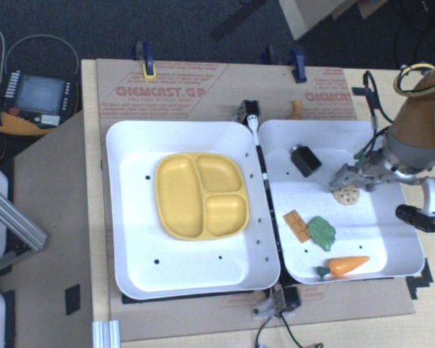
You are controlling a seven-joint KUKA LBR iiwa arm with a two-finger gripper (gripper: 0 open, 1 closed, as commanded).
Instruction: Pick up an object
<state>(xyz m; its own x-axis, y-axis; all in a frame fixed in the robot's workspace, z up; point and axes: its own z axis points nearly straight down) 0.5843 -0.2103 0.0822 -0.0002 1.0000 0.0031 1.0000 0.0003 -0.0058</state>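
A round speckled cookie lies in the right bin, just under the gripper, whose spread fingers hover above it without grasping. Nearby lie a black block, waffle piece, green leafy toy and carrot. A yellow divided plate sits in the left bin.

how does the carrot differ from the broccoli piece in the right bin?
Colour: the carrot is orange with a small green top; the broccoli piece is green all over.
Shape: the carrot is long and tapered; the broccoli piece is a stubby, lumpy clump.
Place: the carrot lies at the bin's near edge; the broccoli piece sits further in, beside the brown waffle block.
Both lie in the right bin, apart from the hand.
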